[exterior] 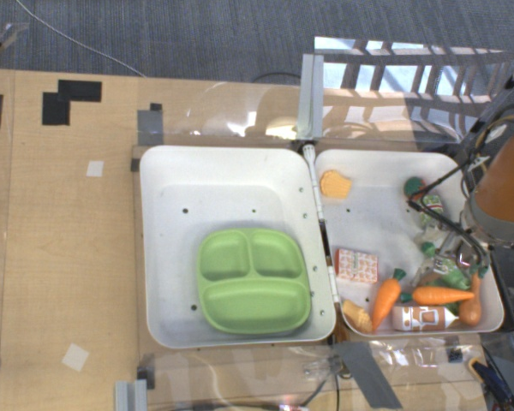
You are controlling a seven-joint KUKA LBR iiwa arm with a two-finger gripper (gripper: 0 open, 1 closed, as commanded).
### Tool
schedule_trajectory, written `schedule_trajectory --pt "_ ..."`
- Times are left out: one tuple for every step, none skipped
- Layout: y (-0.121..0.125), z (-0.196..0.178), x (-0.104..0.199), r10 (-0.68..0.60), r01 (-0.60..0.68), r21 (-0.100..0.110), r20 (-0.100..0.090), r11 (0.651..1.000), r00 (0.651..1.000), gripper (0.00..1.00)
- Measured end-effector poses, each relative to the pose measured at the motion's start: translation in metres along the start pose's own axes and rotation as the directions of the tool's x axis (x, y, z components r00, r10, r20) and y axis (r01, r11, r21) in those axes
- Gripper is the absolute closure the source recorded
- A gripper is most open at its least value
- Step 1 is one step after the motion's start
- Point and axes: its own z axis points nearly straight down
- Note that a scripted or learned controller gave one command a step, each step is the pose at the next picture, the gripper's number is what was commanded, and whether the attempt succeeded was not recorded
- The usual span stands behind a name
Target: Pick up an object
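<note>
Orange plastic carrots (385, 302) are seen in the right white bin (368, 221) beside a small patterned box (357, 265); the claw (450, 259) is poised above them, grip state unclear.

Arm (504, 191): cut off by the right edge.
Gripper (450, 259): blurred among the clutter; finger state unreadable.
Green items (428, 248) by gripper: too small to identify.
Far-right bin corner: hidden under the arm.

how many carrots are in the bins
2, both in the right bin: one carrot tilted beside the patterned box, another carrot lying flat above the bottle. More may hide under the arm.
</note>
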Motion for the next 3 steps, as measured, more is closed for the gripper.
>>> schedule_trajectory --pt "0.002 -0.014 -0.005 -0.007 0.007 0.0 0.016 1.0 1.0 1.0" --pt "0.033 -0.133 0.018 0.054 -0.054 -0.002 0.006 0.999 0.999 1.0" --pt "0.058 -0.189 -0.055 0.226 -0.226 0.0 -0.002 0.974 0.974 1.0"
